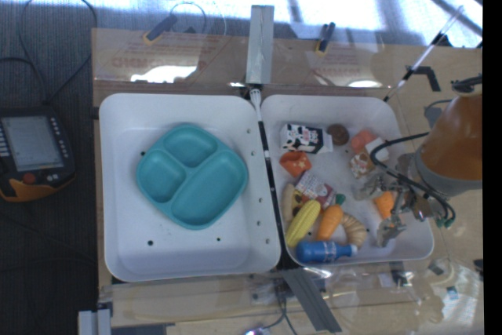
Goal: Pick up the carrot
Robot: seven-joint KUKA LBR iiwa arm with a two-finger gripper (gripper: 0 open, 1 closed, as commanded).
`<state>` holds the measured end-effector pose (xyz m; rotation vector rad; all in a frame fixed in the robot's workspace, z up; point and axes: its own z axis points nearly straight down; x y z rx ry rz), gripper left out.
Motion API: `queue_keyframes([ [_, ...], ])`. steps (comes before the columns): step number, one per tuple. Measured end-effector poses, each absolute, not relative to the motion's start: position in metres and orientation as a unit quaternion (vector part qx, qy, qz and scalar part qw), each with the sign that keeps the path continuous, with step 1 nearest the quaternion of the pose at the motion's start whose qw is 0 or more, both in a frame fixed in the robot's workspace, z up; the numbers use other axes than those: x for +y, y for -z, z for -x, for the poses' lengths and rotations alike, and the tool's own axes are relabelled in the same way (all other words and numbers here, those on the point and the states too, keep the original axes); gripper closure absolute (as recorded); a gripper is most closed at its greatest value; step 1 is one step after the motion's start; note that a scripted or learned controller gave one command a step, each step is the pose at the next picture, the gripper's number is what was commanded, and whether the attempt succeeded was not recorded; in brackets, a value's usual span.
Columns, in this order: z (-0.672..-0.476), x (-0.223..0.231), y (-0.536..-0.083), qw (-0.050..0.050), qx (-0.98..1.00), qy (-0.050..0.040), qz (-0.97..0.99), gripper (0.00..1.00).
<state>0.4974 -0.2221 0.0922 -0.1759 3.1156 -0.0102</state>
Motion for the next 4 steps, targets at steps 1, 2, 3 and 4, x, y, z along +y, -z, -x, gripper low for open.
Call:
queue_keyframes([
  [1, -0.499, -0.222, -0.103, 0.012, 0.998, 0.0051, 0.057, 1.00],
  [2, -0.499, -0.222, -0.103, 0.011, 0.998, 0.0048, 0.057, 0.00],
  [3, -0.496, -0.223, -0.092, 0.008, 0.987, 0.0043, 0.158, 0.00],
  [4, -0.499, -0.223, -0.104, 0.010, 0.987, 0.0066, 0.158, 1.00],
])
